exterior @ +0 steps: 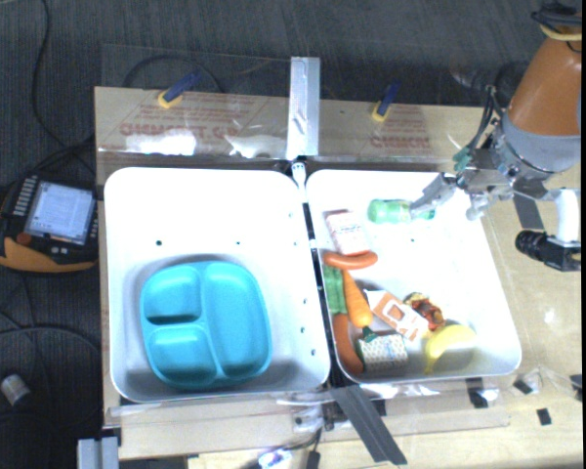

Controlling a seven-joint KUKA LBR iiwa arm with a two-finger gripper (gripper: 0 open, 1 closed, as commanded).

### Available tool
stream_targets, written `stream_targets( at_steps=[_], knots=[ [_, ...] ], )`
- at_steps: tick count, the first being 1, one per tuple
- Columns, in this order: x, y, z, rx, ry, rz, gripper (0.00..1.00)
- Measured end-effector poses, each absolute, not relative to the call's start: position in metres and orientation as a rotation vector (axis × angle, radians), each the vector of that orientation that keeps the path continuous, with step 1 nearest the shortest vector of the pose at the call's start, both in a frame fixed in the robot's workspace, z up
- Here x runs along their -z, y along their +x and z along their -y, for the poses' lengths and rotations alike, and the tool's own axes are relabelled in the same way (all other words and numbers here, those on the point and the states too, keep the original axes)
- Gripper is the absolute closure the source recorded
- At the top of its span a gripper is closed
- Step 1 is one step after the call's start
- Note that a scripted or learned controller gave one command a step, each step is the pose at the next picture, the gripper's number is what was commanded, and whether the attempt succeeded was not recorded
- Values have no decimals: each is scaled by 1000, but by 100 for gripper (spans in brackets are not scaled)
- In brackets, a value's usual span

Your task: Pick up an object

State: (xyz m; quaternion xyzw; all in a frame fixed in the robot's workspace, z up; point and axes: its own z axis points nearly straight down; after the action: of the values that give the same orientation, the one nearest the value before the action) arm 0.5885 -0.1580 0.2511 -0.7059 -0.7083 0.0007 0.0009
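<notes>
My gripper (pixel 447 211) hangs over the back right corner of the right bin (pixel 483 262), its two fingers spread apart with nothing between them. A pale green bottle-like object (pixel 391 210) lies on the bin floor just left of the left fingertip (pixel 425 203); I cannot tell whether they touch. Further forward in this bin lie a small white and red box (pixel 345 230), a sausage (pixel 350 259), a carrot (pixel 355 301), an orange carton (pixel 396 313) and a yellow lemon (pixel 447 342).
The left bin (pixel 176 193) holds a blue sectioned plate (pixel 205 320). A raised divider (pixel 308 233) separates the bins. The toys crowd the right bin's front left; bare floor (pixel 449 262) shows under and right of the gripper. A handheld device (pixel 49 218) sits off the bench at left.
</notes>
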Motion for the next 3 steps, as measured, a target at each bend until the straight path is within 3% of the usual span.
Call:
stream_targets(
  at_steps=[1, 2, 3],
  knots=[
    [-213, 555, 174, -2, -1940, 2470, 0],
    [-143, 490, 167, 0, -1787, 2580, 0],
    [-216, 485, 129, 1, -1595, 2706, 0]
  ],
)
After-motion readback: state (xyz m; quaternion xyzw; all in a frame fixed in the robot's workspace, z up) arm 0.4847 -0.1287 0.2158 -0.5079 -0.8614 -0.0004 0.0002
